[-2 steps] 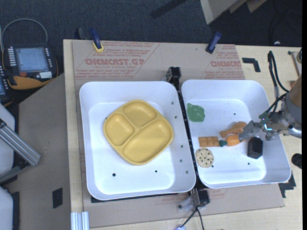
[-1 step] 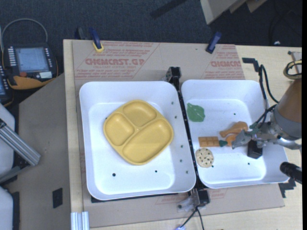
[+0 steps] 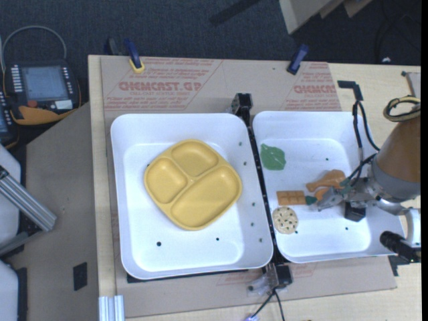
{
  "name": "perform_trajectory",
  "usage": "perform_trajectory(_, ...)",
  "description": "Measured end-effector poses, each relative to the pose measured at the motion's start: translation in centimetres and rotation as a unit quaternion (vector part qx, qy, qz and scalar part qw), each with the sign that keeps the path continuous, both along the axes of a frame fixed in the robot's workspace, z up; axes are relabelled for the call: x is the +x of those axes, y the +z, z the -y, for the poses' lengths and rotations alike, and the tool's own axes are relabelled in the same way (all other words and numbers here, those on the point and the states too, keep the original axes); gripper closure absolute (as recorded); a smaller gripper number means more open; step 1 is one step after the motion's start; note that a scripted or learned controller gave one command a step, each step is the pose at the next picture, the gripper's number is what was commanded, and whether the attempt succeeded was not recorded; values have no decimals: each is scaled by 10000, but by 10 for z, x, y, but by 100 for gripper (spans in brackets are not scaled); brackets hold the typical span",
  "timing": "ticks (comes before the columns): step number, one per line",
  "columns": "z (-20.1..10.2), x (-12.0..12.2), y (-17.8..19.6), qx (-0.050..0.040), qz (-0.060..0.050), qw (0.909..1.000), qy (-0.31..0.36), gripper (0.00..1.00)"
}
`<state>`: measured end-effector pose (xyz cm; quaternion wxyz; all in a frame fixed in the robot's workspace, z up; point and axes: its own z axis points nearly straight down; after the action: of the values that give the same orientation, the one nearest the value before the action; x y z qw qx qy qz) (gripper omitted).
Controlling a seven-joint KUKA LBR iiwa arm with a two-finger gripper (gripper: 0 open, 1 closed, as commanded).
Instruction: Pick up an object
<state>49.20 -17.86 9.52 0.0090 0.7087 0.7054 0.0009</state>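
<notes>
Nearest the lens, two shallow white plastic bins [image 3: 134, 246] are sitting side by side. One round speckled cookie [image 3: 285, 219], one tan rectangular cracker [image 3: 290, 197], one green leafy piece [image 3: 273, 157] and one orange carrot-shaped toy [image 3: 328, 179] are lying in the right bin; one yellow divided plate [image 3: 193, 183] in the left. Beside the carrot, the gripper [image 3: 329, 200] is hovering; whether it is released or clenched I cannot tell. It is risking closing short and nudging the carrot away.
</notes>
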Motion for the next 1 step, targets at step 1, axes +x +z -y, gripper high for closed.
perform_trajectory(1,3,4,15,-44,79,10000,-4,100)
